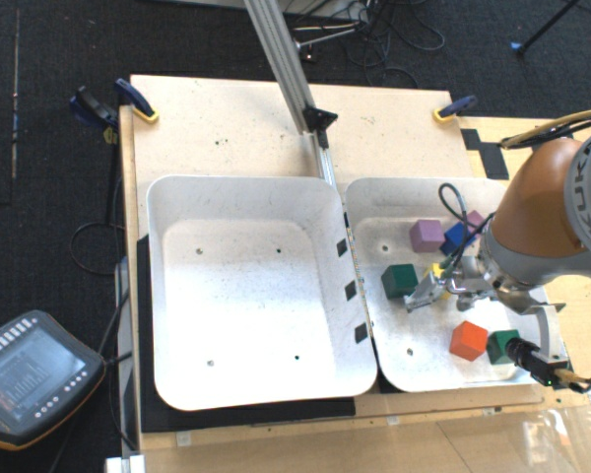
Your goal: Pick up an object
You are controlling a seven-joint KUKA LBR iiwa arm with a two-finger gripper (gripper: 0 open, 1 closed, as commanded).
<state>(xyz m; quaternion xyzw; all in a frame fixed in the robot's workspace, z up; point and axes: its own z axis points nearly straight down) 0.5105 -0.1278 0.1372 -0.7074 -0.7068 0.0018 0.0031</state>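
Note:
The right bin [394,200] holds several small blocks: a dark green cube [399,280], a purple cube [426,233], a blue piece [457,237] partly behind the arm's cables, an orange cube [469,341] and a small green block [502,347]. My gripper [441,298] hangs over the middle of this bin, just right of the dark green cube and above the orange cube. Its metal fingers [417,299] stand apart with nothing between them, so it is open. A small yellow bit [437,269] peeks out by the wrist.
The left bin [158,264] lies beside the right one, their rims meeting at the centre. A slanted metal pole [281,52] rises from the back of the bench. A teach pendant [30,377] sits on the floor at lower left.

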